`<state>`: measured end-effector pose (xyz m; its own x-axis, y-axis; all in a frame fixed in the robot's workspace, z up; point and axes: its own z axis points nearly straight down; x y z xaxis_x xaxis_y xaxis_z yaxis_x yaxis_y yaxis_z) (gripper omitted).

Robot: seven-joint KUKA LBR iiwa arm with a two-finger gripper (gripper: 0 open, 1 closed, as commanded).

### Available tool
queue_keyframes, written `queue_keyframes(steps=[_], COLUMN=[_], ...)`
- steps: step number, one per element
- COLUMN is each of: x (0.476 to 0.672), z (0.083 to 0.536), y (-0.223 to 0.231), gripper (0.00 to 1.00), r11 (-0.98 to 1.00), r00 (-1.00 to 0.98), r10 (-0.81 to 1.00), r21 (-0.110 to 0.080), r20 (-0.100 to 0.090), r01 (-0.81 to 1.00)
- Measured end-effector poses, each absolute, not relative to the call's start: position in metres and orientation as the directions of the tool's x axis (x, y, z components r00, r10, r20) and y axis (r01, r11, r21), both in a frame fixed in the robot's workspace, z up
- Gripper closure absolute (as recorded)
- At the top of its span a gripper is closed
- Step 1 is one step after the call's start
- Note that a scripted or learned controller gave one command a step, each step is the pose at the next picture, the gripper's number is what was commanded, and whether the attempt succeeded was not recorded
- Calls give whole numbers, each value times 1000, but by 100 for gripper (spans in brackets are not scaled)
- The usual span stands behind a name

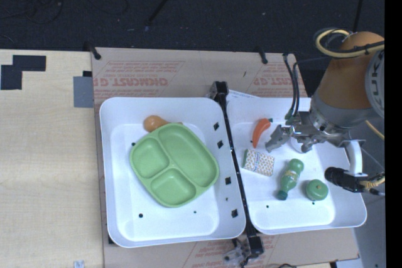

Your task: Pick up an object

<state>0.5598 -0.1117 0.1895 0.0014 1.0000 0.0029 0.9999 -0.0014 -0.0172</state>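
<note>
The right bin [352, 213] holds an orange-red carrot-like piece [260, 130], a small patterned packet [259, 162], a green bottle [289, 176] lying on its side and a round green piece [316, 189]. My gripper [289, 144] hangs over the upper middle of this bin, just right of the carrot-like piece and above the bottle. Its fingers are spread open with nothing between them.
The left bin [119, 216] carries a green divided plate [174, 163] with a small orange thing [154, 123] at its upper left edge. A black divider rail [229, 160] runs between the bins. Cardboard lies under both.
</note>
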Motion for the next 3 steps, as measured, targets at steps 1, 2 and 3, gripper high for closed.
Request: queue_keyframes(steps=[1, 2, 3], x=[563, 561, 561], z=[197, 154, 95], y=[-112, -112, -115], gripper=[0, 0, 0], r11=[0, 0, -1], r00=[0, 0, 1], r10=[1000, 1000, 1000], r21=[-4, -6, -1], r20=[1, 1, 5], r01=[1000, 1000, 1000])
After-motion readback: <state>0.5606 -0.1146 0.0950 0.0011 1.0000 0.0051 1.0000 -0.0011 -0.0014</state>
